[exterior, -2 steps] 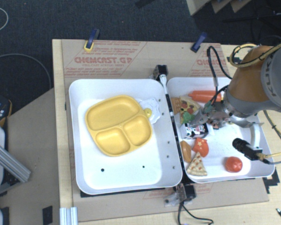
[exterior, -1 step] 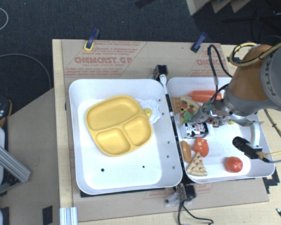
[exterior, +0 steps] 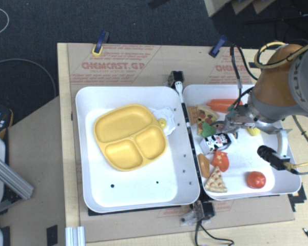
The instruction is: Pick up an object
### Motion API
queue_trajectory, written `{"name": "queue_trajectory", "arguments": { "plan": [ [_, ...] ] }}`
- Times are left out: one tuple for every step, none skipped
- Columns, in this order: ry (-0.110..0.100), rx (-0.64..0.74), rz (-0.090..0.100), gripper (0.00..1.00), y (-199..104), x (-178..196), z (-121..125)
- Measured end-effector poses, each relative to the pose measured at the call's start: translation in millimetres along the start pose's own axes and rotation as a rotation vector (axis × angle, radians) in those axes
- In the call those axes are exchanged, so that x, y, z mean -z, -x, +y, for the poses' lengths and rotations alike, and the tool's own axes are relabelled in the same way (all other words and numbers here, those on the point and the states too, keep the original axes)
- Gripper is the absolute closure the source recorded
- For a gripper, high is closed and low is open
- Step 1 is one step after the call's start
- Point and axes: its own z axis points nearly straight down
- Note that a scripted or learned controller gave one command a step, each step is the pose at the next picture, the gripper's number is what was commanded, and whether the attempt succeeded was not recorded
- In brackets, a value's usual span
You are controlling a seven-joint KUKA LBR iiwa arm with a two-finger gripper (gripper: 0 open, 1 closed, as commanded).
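In the camera view, the jaws (exterior: 231, 123) are lowered among crowded toy food in the right bin (exterior: 287, 188); their opening cannot be made out. A black-and-white toy (exterior: 217, 141) lies just beside them, a tomato (exterior: 255, 179) well apart.

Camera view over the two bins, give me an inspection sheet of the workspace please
Surface: bench board with red print, bearing left bin and right bin.
Job's things: in the right bin, a tomato, pizza slice, carrot, black-and-white toy and other small toy foods.
Clutter: yellow divided tray in the left bin, with a clear wrapper at its right edge.
Grippers: gripper low over the right bin's upper half; nothing seen between its fingers.
Cables: black cable at the front edge; cables along the arm.
Surroundings: dark carpet.
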Motion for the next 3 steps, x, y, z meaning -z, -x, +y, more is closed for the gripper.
{"name": "queue_trajectory", "arguments": {
  "plan": [
    [-0.027,0.001,0.006,1.00,-3.2,63.7,5.0],
    [-0.026,0.000,0.006,1.00,-2.7,108.4,8.1],
    [-0.030,0.006,0.010,1.00,-66.6,110.2,14.5]
  ]
}}
